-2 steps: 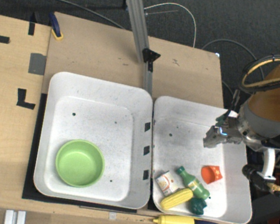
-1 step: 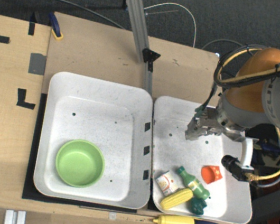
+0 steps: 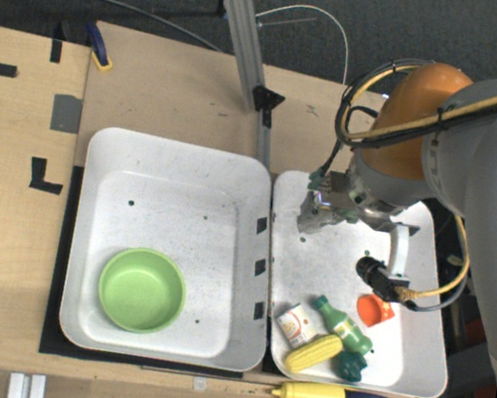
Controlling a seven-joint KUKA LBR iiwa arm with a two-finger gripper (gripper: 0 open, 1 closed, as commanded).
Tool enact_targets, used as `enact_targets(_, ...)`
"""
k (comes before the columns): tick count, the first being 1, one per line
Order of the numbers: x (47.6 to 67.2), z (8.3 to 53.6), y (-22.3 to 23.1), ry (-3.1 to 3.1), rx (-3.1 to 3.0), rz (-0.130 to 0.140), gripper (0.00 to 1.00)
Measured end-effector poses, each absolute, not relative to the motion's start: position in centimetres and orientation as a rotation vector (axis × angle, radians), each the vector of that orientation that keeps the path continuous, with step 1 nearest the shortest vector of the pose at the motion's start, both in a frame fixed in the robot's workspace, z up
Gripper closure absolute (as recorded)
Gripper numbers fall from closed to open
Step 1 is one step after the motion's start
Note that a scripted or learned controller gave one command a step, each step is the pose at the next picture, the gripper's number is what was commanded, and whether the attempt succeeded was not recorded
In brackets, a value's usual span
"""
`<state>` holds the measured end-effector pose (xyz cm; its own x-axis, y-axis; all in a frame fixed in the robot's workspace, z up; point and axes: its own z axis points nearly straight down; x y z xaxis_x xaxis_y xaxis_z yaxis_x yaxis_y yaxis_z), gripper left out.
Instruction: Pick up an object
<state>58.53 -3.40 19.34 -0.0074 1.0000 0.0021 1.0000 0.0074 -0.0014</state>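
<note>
**Op:** Claw [image 3: 314,216] sits low over the far left corner of the right bin [image 3: 419,366], close to the wall it shares with the left bin [image 3: 93,214]. From my seat I read it as a dark metal cluster under the grey wrist, orange band [image 3: 415,118] above. I cannot tell whether it is apart or together; the angle buries that.

**Log:** Anything in it?

**Op:** I see nothing between the tips. White bin floor shows just under it.

**Log:** Where are the objects?

**Op:** All bunched at the near end of the right bin, well apart from the claw. Green bottle [image 3: 341,324] lies tilted, neck pointing up-left. Just left of it, a small white can [image 3: 296,326] with a red label, on its side. Yellow corn cob [image 3: 313,352] lies slantwise below both, touching or nearly touching the can. A dark green piece [image 3: 350,366] sits beside the cob's right end; too small to name. Orange piece [image 3: 375,309] lies further right, near a black fitting [image 3: 378,275] on the arm's cable.

**Log:** Left bin?

**Op:** One light green bowl [image 3: 142,290], upright, near-left corner.

**Log:** Outside the bins?

**Op:** Yellow bottle [image 3: 313,397] on its side on the desk [image 3: 1,197], just beyond the right bin's near rim.
</note>
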Motion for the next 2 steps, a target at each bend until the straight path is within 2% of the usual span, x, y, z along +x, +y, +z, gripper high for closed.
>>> enact_targets(2, 61.8, 22.8, 6.0, -2.228, -2.214, -0.002, 1.0)
